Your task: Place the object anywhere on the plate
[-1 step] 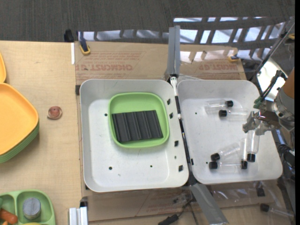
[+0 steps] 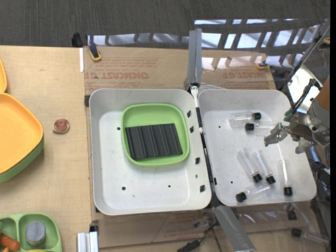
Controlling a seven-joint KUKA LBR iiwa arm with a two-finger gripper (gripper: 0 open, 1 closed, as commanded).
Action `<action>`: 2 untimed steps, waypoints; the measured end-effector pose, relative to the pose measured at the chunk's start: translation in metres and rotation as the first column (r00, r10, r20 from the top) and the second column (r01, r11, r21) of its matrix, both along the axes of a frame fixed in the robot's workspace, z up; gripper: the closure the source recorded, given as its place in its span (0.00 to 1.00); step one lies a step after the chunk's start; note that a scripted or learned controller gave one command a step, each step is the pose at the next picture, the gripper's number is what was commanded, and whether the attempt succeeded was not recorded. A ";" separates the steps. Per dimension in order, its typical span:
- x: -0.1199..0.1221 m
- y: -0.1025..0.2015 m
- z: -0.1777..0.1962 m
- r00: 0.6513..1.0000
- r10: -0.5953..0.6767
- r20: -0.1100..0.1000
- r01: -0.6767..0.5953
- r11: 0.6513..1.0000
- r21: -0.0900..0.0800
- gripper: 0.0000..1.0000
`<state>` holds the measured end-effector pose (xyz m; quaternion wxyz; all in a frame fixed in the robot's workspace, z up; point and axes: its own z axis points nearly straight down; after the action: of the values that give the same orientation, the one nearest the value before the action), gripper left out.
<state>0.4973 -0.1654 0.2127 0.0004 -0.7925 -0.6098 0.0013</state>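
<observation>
Looking down from above, we see two shallow white bins side by side on a brown bench. In the left bin [image 2: 105,188] sits a green plate [image 2: 131,117], square with round corners, and a dark grey ridged slab [image 2: 155,140] lies flat on it. The right bin [image 2: 220,188] holds several small clear tubes with black caps. Two tubes [image 2: 247,121] lie near the top, three more [image 2: 257,167] lie close together lower down, and one [image 2: 251,192] lies near the bottom edge. They look smooth and see-through, like plastic or glass. The pincer [image 2: 278,135] hangs over the right side of this bin, reaching in from the right. It is grey metal, and we cannot tell how far apart its tips are or if it has hold of anything. The top two tubes lie just to its left, and the others lie below it. Off to the left, smooth orange plates [image 2: 18,135] are stacked on the bench, with a small round reddish thing [image 2: 61,125] beside them.
</observation>
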 end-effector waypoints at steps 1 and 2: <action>0.021 -0.047 0.017 0.992 -0.123 -0.001 0.123 0.992 0.000 0.00; 0.003 -0.045 0.023 0.979 -0.203 -0.002 0.203 0.979 0.000 0.00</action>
<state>0.5000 -0.2107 0.2361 0.0014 -0.8507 -0.5256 0.0021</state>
